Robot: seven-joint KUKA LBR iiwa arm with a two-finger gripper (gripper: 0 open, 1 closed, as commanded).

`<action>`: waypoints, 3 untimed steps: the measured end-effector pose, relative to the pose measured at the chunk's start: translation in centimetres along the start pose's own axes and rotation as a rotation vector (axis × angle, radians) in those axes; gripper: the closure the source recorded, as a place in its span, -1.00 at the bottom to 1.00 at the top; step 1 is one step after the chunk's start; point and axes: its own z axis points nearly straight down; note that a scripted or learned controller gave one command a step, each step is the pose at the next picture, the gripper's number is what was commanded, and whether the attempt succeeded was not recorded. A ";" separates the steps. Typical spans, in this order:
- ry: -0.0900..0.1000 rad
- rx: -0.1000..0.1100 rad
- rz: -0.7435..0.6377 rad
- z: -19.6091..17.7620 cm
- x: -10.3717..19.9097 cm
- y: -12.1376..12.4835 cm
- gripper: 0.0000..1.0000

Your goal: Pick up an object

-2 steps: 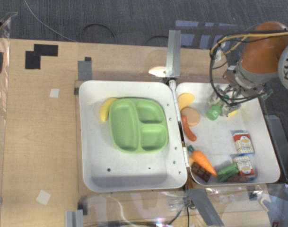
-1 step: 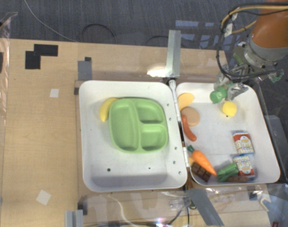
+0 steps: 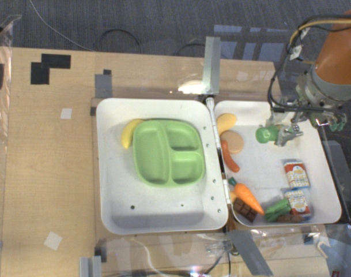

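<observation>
Apparently the approach to a grasp is the step in hand. The gripper [image 3: 289, 133] is seen low over the right bin [image 3: 261, 166], far to the right of the green plate [image 3: 166, 152] and level with that plate's upper half. Whether it is spread or closed cannot be told from this slanted view, and nothing can be confirmed as held.

The likeliest target is judged to be the small green round object [image 3: 266, 134], which lies just on the plate side of the gripper, touching it or nearly so. It sits on open white floor, further from the plate than the tan disc [image 3: 233, 141] and the red sausage [image 3: 230, 156], which lie close against the wall nearest the plate.

To do this step well, the gripper should be centred over the green object rather than beside it, since at present it appears offset to the side away from the plate. The descent should be finished only once the object is straddled, and the closing line should be set across its narrowest width. A rounded toy is likely to roll or squirt out if it is pinched off centre, so a slow, square closure is advised.

The space around the target is favourable. The two small cartons [image 3: 296, 175] and the carrot [image 3: 247, 196] lie lower in the view than the plate's bottom edge, well apart from the target, so no crowding should be met. After closure, a short straight lift should be made and the hold checked before any sideways travel.
</observation>
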 end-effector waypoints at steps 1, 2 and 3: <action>-0.001 -0.005 0.037 -2.0 -4.0 8.8 1.00; -0.004 0.004 -0.120 -8.4 -5.8 -0.6 1.00; 0.010 -0.003 -0.254 2.0 -0.7 -9.5 1.00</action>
